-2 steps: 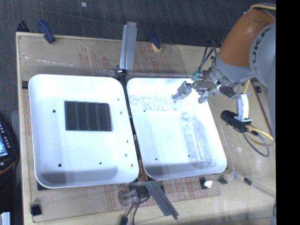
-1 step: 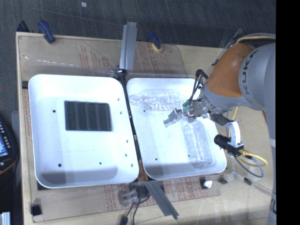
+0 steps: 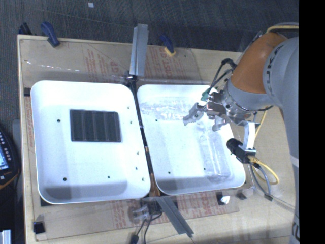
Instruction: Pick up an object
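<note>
Using the divider [image 3: 141, 131] between the two bins as my reference. Far left of it, the left bin [image 3: 45, 136] carries a dark ribbed rectangular panel [image 3: 95, 125], lying flat and well apart from the divider; I can't tell whether it's a loose item or a fixture. Blue clamps [image 3: 50, 34] sit along the counter [image 3: 76, 60] rear edge, my guess is to pin the cover sheet down.

Right of the divider, the right bin [image 3: 167, 184] holds what looks like clear plastic: a crinkled transparent piece [image 3: 162, 108] near the back wall, and a clear bottle-like object [image 3: 216, 156] lying lengthwise toward the bin's right side. Both low-contrast, hard to outline.

Pincer [image 3: 204, 118] hangs over the right bin's rear half, between those two clear items, fingers spread apart, nothing between them. I read this as an approach pose: open so it can straddle a target on descent. Nothing picked yet. Transparent, likely slippery targets; I'd expect a slip risk.
</note>
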Action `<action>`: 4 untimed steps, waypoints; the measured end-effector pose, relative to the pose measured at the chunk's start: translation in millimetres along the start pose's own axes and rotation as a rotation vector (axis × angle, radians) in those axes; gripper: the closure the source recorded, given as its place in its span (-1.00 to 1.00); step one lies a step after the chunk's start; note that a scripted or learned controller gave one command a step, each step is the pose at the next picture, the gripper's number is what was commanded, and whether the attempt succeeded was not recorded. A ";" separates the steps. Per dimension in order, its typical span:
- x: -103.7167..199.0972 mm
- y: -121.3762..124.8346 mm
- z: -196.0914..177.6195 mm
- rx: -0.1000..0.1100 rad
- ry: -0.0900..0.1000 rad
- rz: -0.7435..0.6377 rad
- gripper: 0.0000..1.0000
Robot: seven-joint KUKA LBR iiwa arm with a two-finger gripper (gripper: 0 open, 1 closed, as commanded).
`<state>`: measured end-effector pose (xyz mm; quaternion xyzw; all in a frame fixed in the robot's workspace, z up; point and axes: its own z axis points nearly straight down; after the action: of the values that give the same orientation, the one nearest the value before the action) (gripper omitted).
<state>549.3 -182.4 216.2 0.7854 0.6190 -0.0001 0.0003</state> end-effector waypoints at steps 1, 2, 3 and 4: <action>-9.1 44.3 -11.9 0.003 0.001 0.031 -1.00; -7.4 44.6 -21.3 0.005 0.000 0.021 1.00; -6.0 44.9 -30.7 0.007 -0.001 0.011 1.00; 57.2 21.5 -65.1 0.004 0.001 -0.155 1.00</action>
<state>583.6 -131.8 281.2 0.7351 0.6780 -0.0009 -0.0014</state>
